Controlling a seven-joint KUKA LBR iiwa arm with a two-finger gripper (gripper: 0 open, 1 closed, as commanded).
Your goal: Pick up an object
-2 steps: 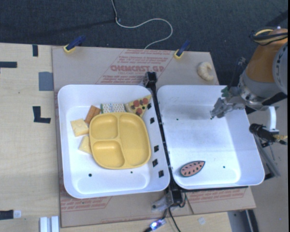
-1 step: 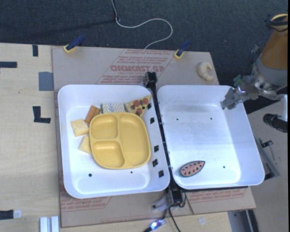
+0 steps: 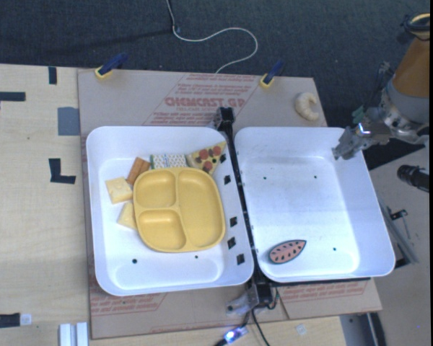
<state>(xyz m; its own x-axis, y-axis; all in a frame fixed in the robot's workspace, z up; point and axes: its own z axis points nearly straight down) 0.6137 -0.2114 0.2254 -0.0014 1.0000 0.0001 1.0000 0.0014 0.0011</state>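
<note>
From the camera view: pincer [image 3: 344,148] poised over the far right rim of the right bin [image 3: 361,193], nothing visibly between its tips, though whether spread or closed cannot be told at this size. Nearest candidate to lift, a flat pinkish oval piece [image 3: 286,251], lying alone near the front wall of that same bin, well apart from the pincer; yellow divided plate [image 3: 179,209] and small food pieces crowded in the left bin [image 3: 101,193]. Probably best done by travelling over the oval piece, aligning across its narrow width, then descending straight, well clear of the front wall.
</note>
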